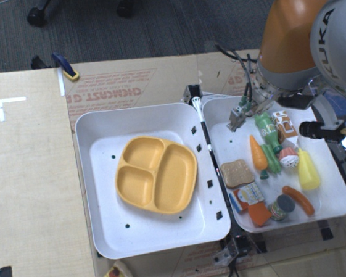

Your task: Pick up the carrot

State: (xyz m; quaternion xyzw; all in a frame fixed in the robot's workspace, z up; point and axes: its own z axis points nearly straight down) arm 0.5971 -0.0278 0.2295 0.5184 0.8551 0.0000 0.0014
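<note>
Honestly, the gripper (240,116) is too small and blurred to tell its finger state. Just beside it, the carrot (258,153) lies in the cluttered right bin (337,209); the left bin (98,193) holds a yellow plate (156,174).

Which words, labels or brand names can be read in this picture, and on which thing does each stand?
"KUKA": on the grey arm, partly cut off at the edge.
Red print on the cardboard sheet: upside down, too blurred to read.
Labels on the green bottle and small packets: too small to read.
</note>
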